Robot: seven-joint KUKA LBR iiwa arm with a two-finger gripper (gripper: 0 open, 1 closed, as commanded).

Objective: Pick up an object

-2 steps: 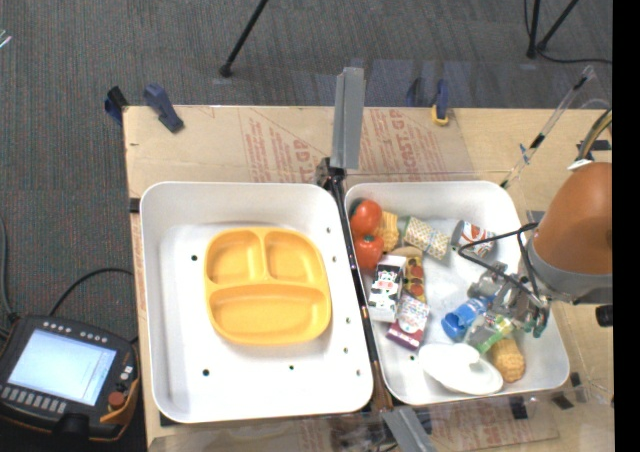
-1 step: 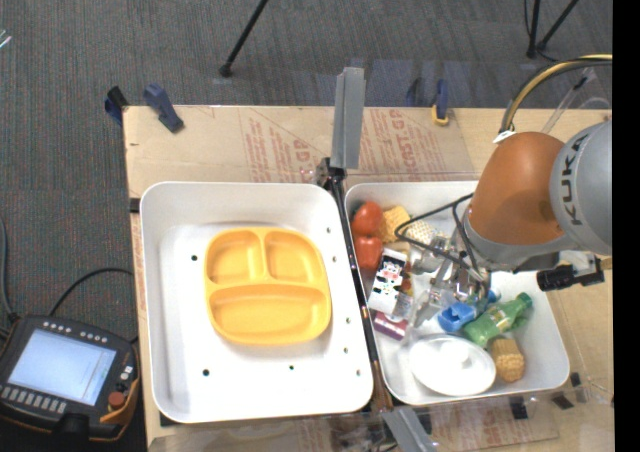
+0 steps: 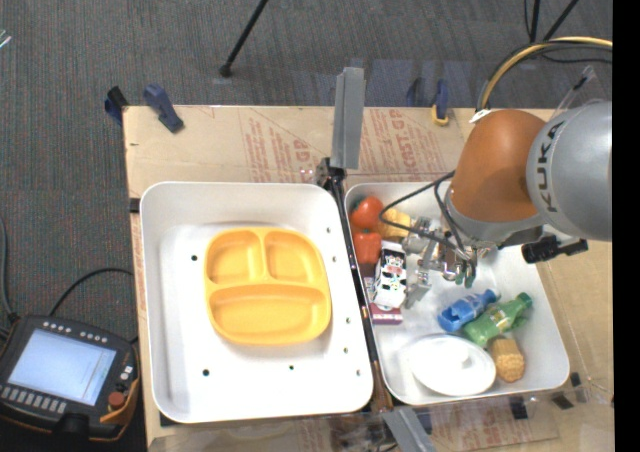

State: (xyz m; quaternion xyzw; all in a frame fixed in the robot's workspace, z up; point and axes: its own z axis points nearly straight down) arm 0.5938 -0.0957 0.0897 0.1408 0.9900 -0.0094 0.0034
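Note:
My gripper (image 3: 428,278) hangs over the middle of the right bin (image 3: 556,340), under the orange wrist band. Its fingers look open with nothing between them. Just to its left a small white carton (image 3: 390,277) with dark print lies against the bin's left wall. A red tomato-like piece (image 3: 367,212) and a second red piece (image 3: 366,246) lie further up that wall. To the lower right of the gripper are a blue toy (image 3: 465,309) and a green bottle (image 3: 498,318). The wrist hides the bin's back middle.
A white round dish (image 3: 453,365) and a tan cone-like piece (image 3: 509,360) lie at the right bin's front. The left bin (image 3: 170,230) holds a yellow divided plate (image 3: 267,285). A grey post (image 3: 347,130) stands behind the bins.

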